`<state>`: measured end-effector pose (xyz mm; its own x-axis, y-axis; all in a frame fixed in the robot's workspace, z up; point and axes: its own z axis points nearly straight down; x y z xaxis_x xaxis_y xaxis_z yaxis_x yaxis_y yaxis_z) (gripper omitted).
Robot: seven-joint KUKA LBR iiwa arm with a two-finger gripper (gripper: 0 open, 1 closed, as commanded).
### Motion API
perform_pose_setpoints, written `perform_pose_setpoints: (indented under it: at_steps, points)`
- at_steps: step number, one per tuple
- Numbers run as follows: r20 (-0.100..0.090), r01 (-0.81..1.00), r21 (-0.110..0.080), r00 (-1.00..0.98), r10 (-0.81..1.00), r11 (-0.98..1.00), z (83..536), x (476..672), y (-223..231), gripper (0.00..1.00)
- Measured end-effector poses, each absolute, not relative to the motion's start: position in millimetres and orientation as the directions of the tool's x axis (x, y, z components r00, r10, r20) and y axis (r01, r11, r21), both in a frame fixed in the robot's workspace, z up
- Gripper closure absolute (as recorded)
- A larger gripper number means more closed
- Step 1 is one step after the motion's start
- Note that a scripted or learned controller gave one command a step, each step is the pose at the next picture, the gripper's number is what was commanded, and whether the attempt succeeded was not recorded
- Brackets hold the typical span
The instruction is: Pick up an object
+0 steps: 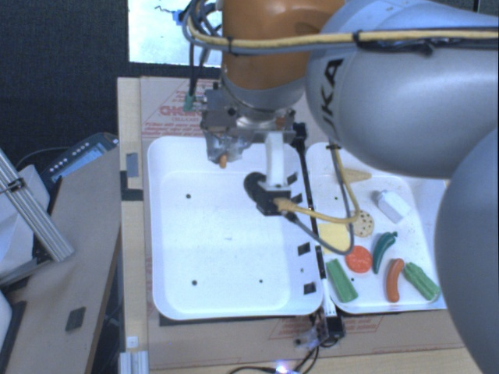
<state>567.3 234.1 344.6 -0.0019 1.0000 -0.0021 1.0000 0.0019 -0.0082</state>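
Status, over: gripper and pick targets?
Gripper over left bin, far side. Targets lie in right bin: spatula, tomato, green pepper, white block. Arm overhangs that bin.

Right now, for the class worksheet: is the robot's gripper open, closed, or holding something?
Gripper: cannot be told from this view.

Left bin: I see open floor across its near and left parts. The arm overhangs the far right corner.

Right bin: the near end is crowded.
- yellow slotted spoon
- red tomato
- green chili
- cucumber piece
- orange sausage
- second cucumber piece

White block: farther back, apart from the cluster.
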Motion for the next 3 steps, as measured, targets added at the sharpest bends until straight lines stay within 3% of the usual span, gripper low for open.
perform_pose_setpoints:
  at_steps: [1, 2, 3]
  points:
    - [-0.002, 1.000, -0.005, -0.001, 1.000, 0.001, 268.2, 557.2, 234.3, 1.00]
    - [0.008, 1.000, 0.020, -0.006, 1.000, 0.006, 486.1, 578.8, 234.1, 1.00]
    - [-0.003, 1.000, -0.005, 0.001, 1.000, -0.001, 395.0, 602.5, 228.3, 1.00]
